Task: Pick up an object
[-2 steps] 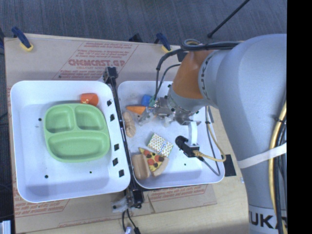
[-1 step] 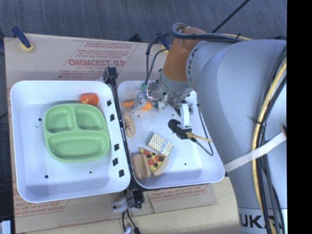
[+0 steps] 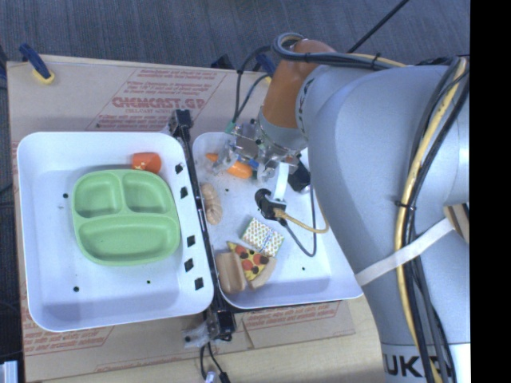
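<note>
My gripper (image 3: pixel 246 156) is low over the far end of the right bin (image 3: pixel 319 282), reaching in under the grey arm with its orange band. An orange toy (image 3: pixel 238 169) lies right beneath it, partly hidden by the gripper, and I cannot tell whether they touch. A small orange piece (image 3: pixel 211 157) lies just to its left. Nearer the front of the bin lie a tan bread-like piece (image 3: pixel 211 203), a checkered cracker (image 3: pixel 262 234), a pizza slice (image 3: pixel 255 263) and a bun (image 3: pixel 229 274).
The left bin (image 3: pixel 40 294) holds a green divided plate (image 3: pixel 126 215) and a red-orange tomato-like toy (image 3: pixel 145 163) at its far edge. A black clip rail (image 3: pixel 192 214) divides the bins. A yellow cable (image 3: pixel 299 226) trails from the wrist across the right bin.
</note>
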You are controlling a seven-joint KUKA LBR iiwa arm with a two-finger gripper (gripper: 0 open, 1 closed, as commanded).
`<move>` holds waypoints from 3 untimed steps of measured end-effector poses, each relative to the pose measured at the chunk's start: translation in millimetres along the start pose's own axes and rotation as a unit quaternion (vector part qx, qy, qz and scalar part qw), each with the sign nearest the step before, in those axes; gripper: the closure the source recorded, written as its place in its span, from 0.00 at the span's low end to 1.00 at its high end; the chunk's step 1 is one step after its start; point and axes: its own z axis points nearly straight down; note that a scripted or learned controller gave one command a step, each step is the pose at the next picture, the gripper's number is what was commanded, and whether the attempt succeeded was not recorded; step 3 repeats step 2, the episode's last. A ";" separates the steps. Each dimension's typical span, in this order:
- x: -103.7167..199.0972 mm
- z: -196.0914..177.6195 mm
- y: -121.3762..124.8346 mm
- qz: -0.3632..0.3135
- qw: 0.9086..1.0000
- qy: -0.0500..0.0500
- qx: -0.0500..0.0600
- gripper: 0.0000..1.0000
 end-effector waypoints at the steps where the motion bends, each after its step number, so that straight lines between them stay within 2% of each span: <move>1: 0.5 -10.0 -0.3 -0.003 1.000 0.000 0.002 1.00; 2: 12.9 -101.0 -6.4 -0.203 0.979 -0.001 -0.002 1.00; 3: 12.9 -101.0 -6.4 -0.203 0.979 -0.001 -0.002 1.00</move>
